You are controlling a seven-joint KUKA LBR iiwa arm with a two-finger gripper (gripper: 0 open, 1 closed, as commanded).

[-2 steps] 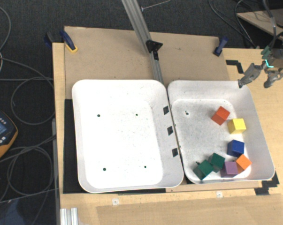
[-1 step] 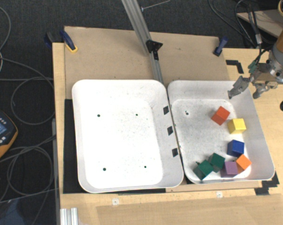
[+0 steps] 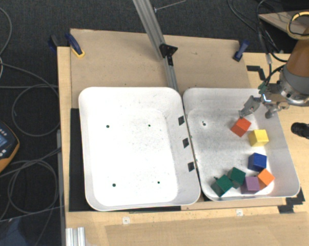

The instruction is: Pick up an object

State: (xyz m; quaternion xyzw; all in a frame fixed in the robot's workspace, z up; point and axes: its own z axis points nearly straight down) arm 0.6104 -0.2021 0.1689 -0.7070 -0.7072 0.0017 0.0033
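My gripper hovers over the far right part of the right bin, its fingers spread open with nothing between them. A red block lies just below and left of the left finger. Right of the red one sits a yellow block. Toward the bin's near right corner are a blue block, an orange block, a purple block and two green blocks, packed close together.
The left bin sits beside the right one, with black clips along the shared rim. A slanted metal rail runs down to the gap between the bins. Cables lie on the floor at left.
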